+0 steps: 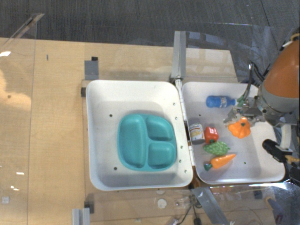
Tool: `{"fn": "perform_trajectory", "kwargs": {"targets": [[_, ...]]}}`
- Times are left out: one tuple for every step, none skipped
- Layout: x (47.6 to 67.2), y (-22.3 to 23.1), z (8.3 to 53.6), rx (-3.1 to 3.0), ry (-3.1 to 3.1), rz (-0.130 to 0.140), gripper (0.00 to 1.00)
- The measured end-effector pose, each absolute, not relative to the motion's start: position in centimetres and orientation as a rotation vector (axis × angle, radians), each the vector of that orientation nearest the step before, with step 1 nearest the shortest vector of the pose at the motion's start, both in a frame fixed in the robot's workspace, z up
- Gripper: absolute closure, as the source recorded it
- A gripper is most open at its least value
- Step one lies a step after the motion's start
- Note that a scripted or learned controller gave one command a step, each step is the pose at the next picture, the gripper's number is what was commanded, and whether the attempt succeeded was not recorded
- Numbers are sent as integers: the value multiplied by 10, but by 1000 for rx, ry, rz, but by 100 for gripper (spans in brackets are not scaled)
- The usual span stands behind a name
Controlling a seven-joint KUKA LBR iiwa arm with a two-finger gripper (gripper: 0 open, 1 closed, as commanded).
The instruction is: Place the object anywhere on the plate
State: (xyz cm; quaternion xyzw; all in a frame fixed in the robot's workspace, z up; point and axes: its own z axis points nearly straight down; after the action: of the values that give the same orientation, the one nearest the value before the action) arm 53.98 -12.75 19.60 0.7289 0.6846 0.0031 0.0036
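Reaching in from the right, the arm [281, 78] held its pincer [241, 117] low over the right bin [262, 170], and whether the pincer was apart or together could not be told. Two white bins sat side by side. One orange pepper [239, 128] lay just under the pincer, seemingly touching it. One blue bottle [220, 101] lay just left of the pincer and a little farther back. Further left and nearer the front sat one can [196, 133] and one red pepper [211, 134], with one green vegetable [216, 148] and one carrot [219, 161] in front of them. Well to the left, in the left bin [101, 168], lay one teal plate [146, 142] with three compartments.
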Motion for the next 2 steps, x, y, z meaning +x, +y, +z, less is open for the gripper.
{"fn": "perform_trajectory", "kwargs": {"targets": [[571, -61, 194, 2227, 2209, 7, 100], [549, -7, 184, 1885, 2508, 5, 100]]}}
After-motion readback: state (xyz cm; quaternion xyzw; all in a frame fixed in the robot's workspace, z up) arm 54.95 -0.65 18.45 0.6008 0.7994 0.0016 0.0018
